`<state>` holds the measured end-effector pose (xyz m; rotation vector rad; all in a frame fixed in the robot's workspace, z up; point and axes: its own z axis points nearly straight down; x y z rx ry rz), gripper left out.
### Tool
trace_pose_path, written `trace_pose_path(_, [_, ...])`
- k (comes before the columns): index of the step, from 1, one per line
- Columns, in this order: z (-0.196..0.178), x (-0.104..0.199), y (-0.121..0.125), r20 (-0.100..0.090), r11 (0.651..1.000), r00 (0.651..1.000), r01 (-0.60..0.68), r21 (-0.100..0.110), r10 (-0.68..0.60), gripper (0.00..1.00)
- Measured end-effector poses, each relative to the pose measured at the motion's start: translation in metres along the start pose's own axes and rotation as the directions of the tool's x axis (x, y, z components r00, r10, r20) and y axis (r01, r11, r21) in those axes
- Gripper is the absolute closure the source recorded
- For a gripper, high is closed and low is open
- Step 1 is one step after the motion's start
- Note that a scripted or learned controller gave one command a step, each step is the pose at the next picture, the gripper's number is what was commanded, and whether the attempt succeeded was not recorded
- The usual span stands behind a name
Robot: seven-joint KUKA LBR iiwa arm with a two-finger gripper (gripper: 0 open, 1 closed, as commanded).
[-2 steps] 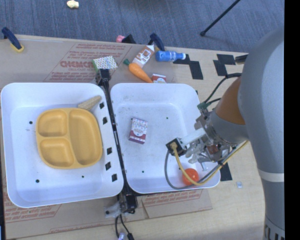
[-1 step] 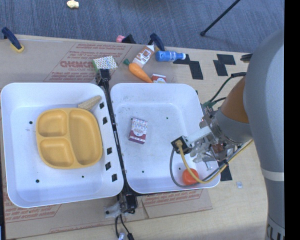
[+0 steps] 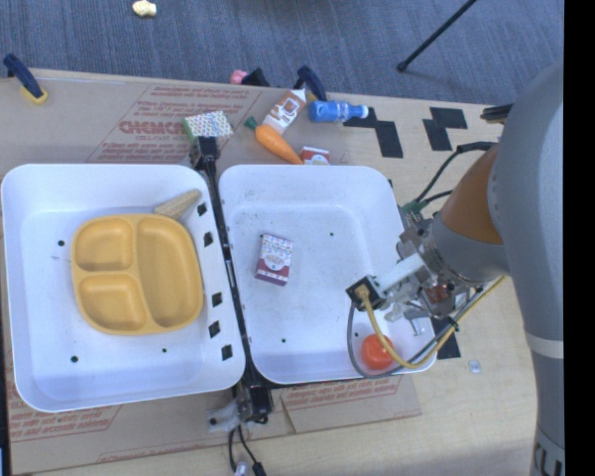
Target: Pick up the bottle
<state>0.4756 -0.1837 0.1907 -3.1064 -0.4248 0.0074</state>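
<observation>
One blue bottle [image 3: 337, 111], lying flat.

The bottle [image 3: 337, 112] I'm after is small and blue, with a paler blue cap end pointing right. It lies on its side on the brown cardboard beyond the far rim of the right bin [image 3: 307, 170], outside both bins. Just to its left a white and orange carton [image 3: 286, 110] lies tilted, and an orange carrot [image 3: 277, 144] lies nearer the bin.
</observation>
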Motion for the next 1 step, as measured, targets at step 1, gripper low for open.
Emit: trace_pose_path(1, [-0.0301, 0.0150, -0.0521, -0.002, 0.998, 0.998, -0.065, -0.001, 0.065, 1.00])
